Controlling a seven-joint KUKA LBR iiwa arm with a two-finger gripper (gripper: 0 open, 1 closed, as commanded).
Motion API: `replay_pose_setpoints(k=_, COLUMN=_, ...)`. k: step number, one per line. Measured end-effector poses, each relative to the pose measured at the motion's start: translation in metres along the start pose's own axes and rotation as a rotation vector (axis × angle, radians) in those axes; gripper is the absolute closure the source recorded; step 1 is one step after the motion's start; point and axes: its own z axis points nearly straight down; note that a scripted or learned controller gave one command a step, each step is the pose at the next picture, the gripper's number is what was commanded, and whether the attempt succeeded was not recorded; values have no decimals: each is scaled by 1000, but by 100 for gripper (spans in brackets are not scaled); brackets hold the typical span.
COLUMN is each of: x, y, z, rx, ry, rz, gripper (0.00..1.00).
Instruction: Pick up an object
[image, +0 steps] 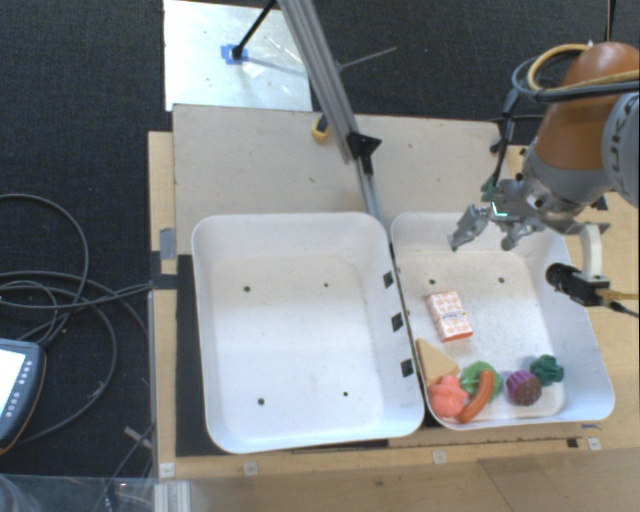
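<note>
Gripper (491, 235) is seen spread apart and holding nothing over the right white bin's (585, 345) far end. The small pink-and-white rectangular box (449, 315) lies nearest, below and left of it, long axis running roughly near-to-far.

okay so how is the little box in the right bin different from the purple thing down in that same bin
The box is rectangular, with a pink and white printed face; the purple thing is rounded and dark purple.
The box lies alone near the middle of the right bin, clear of other items; the purple thing sits in the cluster along the near edge, beside a green piece.
The box looks a little larger.
Both rest on the bin floor, apart from the gripper.
</note>
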Motion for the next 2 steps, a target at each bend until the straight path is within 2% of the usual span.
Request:
replay_pose_setpoints(k=1, x=0, y=1, z=-2, rx=-4, ry=-1, rz=1, gripper=0)
replay_pose_setpoints(k=2, x=7, y=8, z=51, rx=0, ry=-1, rz=-1, gripper=0)
